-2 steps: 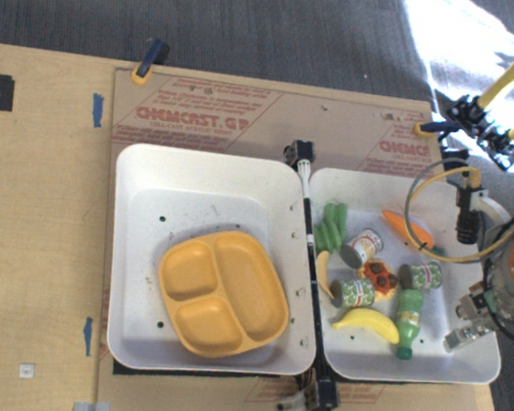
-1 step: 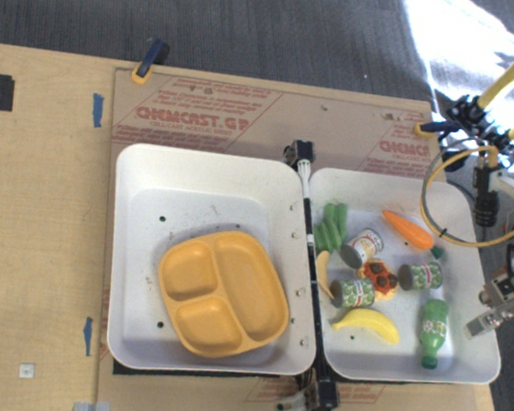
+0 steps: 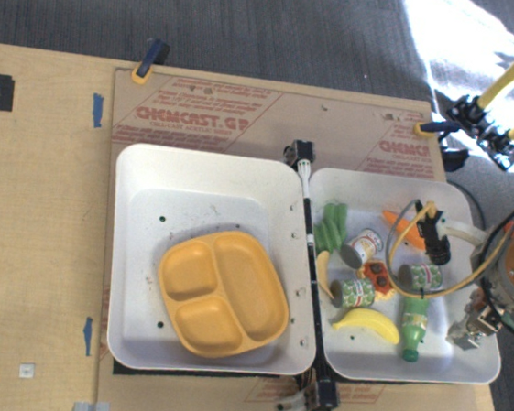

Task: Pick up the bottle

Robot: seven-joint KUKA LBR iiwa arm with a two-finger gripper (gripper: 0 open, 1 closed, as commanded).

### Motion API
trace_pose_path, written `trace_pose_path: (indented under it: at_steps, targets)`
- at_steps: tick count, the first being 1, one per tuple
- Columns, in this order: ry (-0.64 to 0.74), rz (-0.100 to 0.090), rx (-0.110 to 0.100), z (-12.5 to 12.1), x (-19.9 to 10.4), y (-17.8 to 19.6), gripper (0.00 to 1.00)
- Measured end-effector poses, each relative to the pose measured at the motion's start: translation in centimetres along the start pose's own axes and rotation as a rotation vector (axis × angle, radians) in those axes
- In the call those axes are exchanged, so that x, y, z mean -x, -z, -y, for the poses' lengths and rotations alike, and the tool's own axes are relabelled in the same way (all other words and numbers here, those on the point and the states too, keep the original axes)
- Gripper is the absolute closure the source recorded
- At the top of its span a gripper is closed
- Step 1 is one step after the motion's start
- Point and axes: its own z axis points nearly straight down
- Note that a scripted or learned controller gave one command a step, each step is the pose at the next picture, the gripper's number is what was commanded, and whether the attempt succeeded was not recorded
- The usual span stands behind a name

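Nearest the lens, two shallow white plastic bins sit side by side on a brown cardboard-covered bench [image 3: 40, 249]. One yellow-orange plastic plate with three compartments [image 3: 220, 302] lies in the left bin [image 3: 135, 223], slightly turned.

Toward the near edge of the right bin [image 3: 474, 367] lies the one green plastic bottle [image 3: 413, 325]. It has a light green body, a pale label band around its middle and a darker green cap pointing at the near wall. It lies on its side, just beside one yellow banana [image 3: 368, 324] on its left.

Behind these are two small cans with green labels: one [image 3: 354, 292] by the banana, the other [image 3: 424, 275] just beyond the bottle. One silver can [image 3: 361, 250] lies tipped further back, with one small red and black item [image 3: 378, 274] near it. One green, pepper-like vegetable [image 3: 333, 225] and one orange carrot-like piece [image 3: 400, 227] lie toward the far wall.

At the bin's right edge, the two-finger metal gripper [image 3: 469, 332] hangs beside the bottle, apart from it; whether its claw is spread or pressed together cannot be told.
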Motion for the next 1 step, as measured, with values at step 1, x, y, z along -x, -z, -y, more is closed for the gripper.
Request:
trace_pose_path:
  at_steps: [1]
  targets:
    - [0.323,-0.006,-0.003,-0.38,-1.7,8.52,1.0]
